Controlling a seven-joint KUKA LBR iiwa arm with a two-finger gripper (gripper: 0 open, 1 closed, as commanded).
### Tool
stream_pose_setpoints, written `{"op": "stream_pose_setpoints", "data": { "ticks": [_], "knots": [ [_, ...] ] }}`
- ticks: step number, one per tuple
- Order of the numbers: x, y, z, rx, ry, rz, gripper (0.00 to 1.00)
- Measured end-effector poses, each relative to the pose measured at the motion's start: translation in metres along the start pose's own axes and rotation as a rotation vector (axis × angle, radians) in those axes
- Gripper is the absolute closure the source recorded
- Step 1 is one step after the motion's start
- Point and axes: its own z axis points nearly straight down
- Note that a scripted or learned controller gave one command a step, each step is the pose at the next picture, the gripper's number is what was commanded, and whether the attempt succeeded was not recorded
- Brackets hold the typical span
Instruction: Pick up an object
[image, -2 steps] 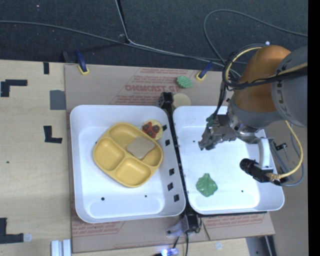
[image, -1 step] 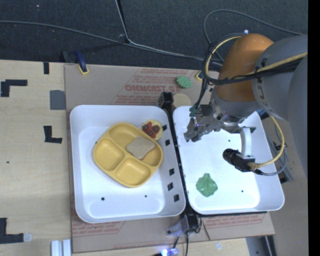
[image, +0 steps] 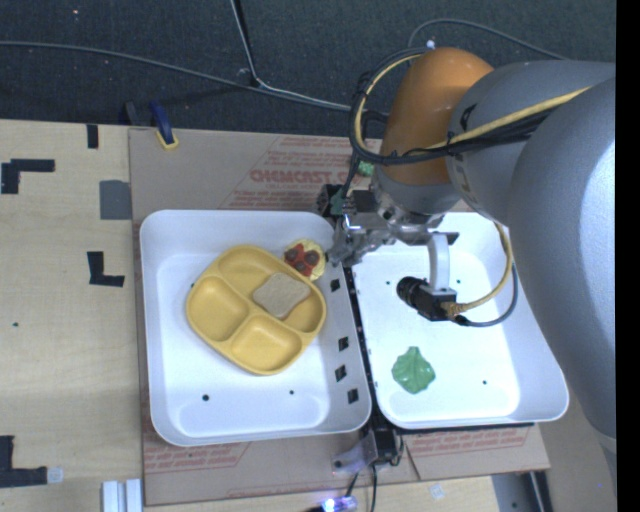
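Under the bins, cardboard (image: 270, 170), red print unreadable

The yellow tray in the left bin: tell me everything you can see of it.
The yellow tray is a rounded, plastic-looking divided plate with three shallow compartments. It lies flat in the left bin, turned at a slant. A tan slice of toast rests in its upper right compartment. A small red and yellow piece lies at its upper right rim.

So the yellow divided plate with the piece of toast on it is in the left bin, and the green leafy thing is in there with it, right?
Not quite. The camera view shows the green leafy thing alone in the right bin. The yellow divided plate with the toast is in the left bin, as you said.
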Motion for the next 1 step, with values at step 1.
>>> {"op": "stream_pose_setpoints", "data": {
  "ticks": [1],
  "knots": [
    [0.0437, 0.0286, -0.0091, -0.002, 0.001, 0.0, 1.0]
  ]
}}
